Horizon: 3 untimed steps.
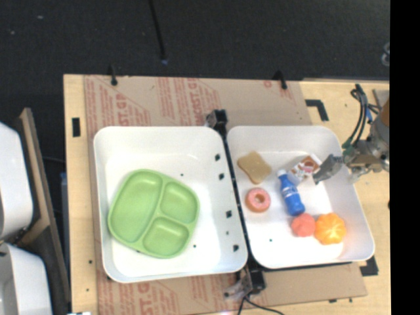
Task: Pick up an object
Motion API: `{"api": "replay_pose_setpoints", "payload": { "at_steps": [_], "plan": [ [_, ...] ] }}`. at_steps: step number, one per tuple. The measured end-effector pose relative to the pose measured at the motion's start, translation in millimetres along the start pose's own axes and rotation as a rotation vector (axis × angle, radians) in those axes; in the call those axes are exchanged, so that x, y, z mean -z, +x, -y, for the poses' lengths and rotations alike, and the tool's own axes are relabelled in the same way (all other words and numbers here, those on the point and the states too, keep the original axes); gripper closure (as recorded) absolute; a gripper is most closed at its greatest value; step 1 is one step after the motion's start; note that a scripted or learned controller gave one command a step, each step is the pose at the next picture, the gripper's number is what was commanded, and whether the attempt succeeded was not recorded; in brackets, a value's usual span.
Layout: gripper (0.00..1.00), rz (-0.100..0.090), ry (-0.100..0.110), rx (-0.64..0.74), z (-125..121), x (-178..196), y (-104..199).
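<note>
Two white bins sit side by side on the bench, and the right bin (341, 251) carries everything worth grabbing: a tan bread slice (254, 167) near its far-left corner, a pink ring (258, 200) by its left wall, a blue bottle (291, 194) lying in the middle, a small red-and-white packet (306, 168) toward the far-right corner, and a pink ball (303, 225) touching an orange fruit toy (329, 228) near the front edge. The left bin (105, 149) bears a green divided plate (154, 213). The gripper (326, 169) hangs over the right bin's far-right part, just beside the packet, but whether the claw is released or clenched cannot be told, and nothing can be seen held in it. Judging by this, the step in hand is the approach, with the packet the nearest candidate. To do it well, the claw should centre squarely over one item before descending, straddle its narrow side, and keep clear of the bin's right wall. The bottle, close by, could be nudged and roll, so a straight vertical descent looks safest.
</note>
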<state>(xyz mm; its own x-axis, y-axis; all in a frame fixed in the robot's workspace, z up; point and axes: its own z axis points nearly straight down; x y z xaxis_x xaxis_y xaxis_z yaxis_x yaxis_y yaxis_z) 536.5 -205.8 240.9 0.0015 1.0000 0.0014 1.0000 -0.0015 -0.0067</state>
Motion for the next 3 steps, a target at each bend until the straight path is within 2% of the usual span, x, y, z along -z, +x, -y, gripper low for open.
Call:
{"api": "replay_pose_setpoints", "payload": {
  "at_steps": [1,2,3],
  "plan": [
    [0.0,0.002,-0.008,0.001,-1,4,0],
    [0.0,0.0,-0.002,0.001,5,-57,-3],
    [0.0,0.0,-0.006,0.001,0,-116,-6]
  ]
}}
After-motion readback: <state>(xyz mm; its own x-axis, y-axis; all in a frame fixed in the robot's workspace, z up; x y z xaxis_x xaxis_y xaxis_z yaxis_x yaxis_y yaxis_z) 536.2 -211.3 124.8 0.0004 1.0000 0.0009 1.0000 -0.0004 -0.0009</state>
